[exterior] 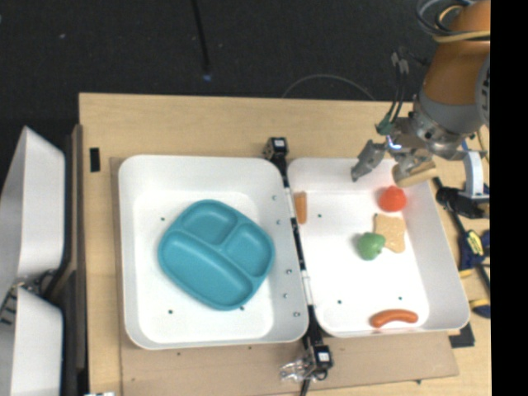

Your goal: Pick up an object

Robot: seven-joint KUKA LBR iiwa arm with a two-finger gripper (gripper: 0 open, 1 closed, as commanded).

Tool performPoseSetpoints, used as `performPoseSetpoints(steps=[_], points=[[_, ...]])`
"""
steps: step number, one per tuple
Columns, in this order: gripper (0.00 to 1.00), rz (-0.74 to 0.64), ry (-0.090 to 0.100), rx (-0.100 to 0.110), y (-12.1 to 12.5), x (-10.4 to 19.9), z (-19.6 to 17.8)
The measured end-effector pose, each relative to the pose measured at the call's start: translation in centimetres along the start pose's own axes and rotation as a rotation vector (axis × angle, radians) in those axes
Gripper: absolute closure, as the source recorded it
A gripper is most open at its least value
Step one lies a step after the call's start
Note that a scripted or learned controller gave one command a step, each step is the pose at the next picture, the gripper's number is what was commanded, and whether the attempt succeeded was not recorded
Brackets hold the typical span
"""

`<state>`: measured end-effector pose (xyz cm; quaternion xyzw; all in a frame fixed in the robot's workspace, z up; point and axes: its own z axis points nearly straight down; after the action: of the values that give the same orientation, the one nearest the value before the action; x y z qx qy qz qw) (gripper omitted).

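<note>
My gripper (386, 168) hangs open over the far edge of the right bin (346, 304), its two fingers spread with nothing between them. Just below it lies a red ball-like thing (393, 198). A tan cracker-shaped piece (391, 231) and a green toy vegetable (370, 245) lie nearer the bin's middle. A small orange carrot (300, 207) rests by the bin's left wall. A red sausage (393, 318) lies near the front edge.
The left bin (140, 304) holds a blue divided plate (216, 253). Black clips (276, 148) sit where the bins meet. Tools and cables (466, 221) lie on the bench to the right of the right bin.
</note>
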<state>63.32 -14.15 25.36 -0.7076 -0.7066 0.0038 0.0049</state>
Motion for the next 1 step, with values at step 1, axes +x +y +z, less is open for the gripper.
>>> performPoseSetpoints(steps=[1], points=[[0.00, -0.002, -0.001, -0.014, 0.21, 0.03, -0.84]])
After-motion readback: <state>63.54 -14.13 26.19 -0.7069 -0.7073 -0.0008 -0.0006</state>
